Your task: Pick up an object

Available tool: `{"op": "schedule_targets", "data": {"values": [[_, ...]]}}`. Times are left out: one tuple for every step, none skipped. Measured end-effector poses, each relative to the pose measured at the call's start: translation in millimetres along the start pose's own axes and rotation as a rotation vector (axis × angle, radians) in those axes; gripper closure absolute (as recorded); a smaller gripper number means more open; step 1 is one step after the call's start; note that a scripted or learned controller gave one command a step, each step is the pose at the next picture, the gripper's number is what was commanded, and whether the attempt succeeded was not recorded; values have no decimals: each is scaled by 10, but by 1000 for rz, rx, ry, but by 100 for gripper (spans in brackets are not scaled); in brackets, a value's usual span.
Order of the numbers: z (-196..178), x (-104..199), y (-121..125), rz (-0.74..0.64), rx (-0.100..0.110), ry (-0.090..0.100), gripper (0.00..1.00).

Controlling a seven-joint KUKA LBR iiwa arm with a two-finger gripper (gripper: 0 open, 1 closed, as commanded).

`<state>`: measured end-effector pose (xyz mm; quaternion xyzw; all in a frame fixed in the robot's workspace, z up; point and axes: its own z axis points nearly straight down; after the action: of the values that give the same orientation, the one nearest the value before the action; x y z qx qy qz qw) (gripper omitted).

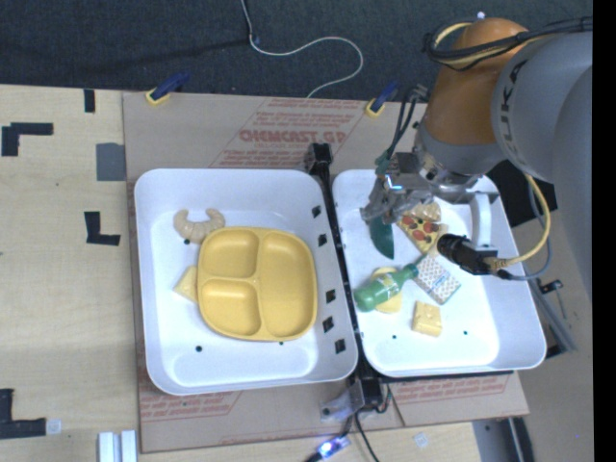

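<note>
Hovering over the right bin (500,345), the fingers (380,210) sit above a dark green piece (384,238); their spread is unclear.

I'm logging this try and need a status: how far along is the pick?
Done: the arm is down over the right bin, with the gripper low beside the dark green piece and the pizza slice. In hand: nothing visibly between the fingers. Left: grasp and lift; the green bottle, cheese wedge and checkered packet lie untouched.

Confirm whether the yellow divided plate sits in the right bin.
No. The yellow divided plate lies in the left bin, beside a croissant.
</note>
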<state>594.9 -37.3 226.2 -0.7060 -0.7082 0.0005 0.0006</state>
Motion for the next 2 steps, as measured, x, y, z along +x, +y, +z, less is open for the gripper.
{"op": "schedule_targets", "data": {"values": [[-43, 18, -170, 2, 2, 0, 100], [132, -49, -111, 3, 3, -2, 100]]}}
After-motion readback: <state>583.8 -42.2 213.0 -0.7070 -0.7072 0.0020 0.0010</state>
